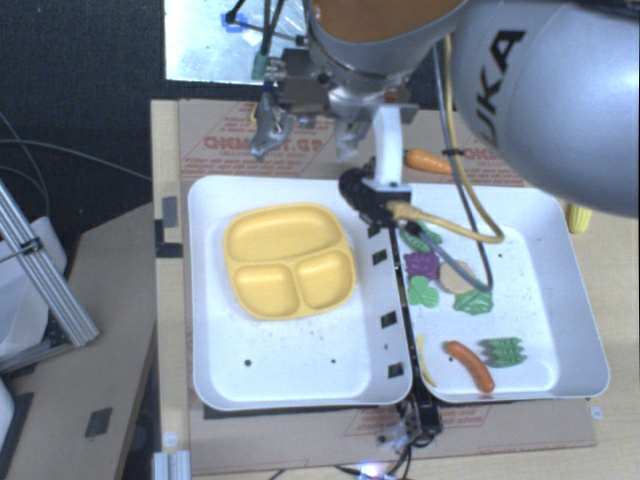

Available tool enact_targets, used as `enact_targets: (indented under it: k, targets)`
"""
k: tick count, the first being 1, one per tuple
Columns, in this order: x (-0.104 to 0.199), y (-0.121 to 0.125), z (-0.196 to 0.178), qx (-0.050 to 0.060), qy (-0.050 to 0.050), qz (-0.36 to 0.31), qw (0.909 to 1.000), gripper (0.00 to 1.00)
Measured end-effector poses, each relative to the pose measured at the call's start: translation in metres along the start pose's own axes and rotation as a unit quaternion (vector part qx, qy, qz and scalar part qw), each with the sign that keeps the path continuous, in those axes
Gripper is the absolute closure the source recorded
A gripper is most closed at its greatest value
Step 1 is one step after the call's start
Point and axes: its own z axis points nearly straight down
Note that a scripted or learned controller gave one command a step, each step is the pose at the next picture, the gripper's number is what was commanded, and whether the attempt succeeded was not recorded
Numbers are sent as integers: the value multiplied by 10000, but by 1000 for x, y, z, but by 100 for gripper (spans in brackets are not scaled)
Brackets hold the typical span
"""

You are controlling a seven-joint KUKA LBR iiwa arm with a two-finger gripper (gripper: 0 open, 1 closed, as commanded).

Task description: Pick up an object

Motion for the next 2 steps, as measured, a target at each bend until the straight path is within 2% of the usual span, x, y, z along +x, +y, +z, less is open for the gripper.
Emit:
enact_targets:
  k: [1, 2]
  targets:
    - [0, -82, 135, 167, -57, -5, 9998, 0]
    - [0, -77, 128, 87, -27, 8, 10000, 0]
